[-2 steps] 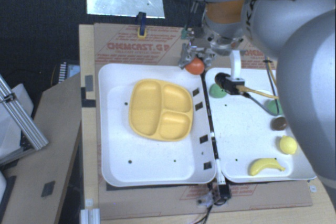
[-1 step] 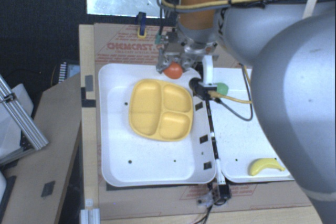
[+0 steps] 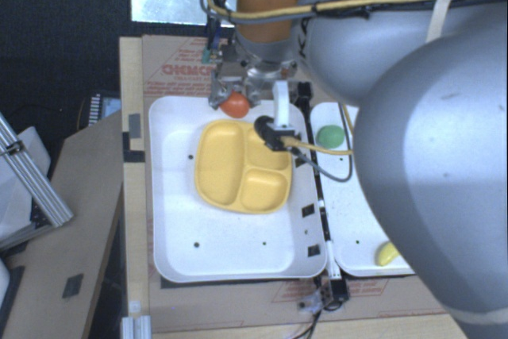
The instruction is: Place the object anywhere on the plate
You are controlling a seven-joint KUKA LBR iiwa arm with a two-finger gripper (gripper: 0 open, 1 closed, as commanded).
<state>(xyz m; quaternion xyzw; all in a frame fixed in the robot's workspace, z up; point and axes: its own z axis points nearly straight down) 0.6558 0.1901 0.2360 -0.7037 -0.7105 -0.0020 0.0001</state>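
Observation:
A yellow divided plate (image 3: 238, 167) lies in the left white bin (image 3: 171, 202). My gripper (image 3: 235, 101) hangs over the bin's far edge, just beyond the plate's far rim. A small red-orange round object (image 3: 235, 105) sits right under the gripper, between its fingers as far as the view shows. The object is above the bin floor next to the plate's far rim, not over the plate's compartments.
The right bin (image 3: 357, 250) holds a green round object (image 3: 331, 136) near its far end and a yellow object (image 3: 386, 253) near its front. The big grey arm covers most of the right side. Cables (image 3: 309, 148) run across the plate's right rim.

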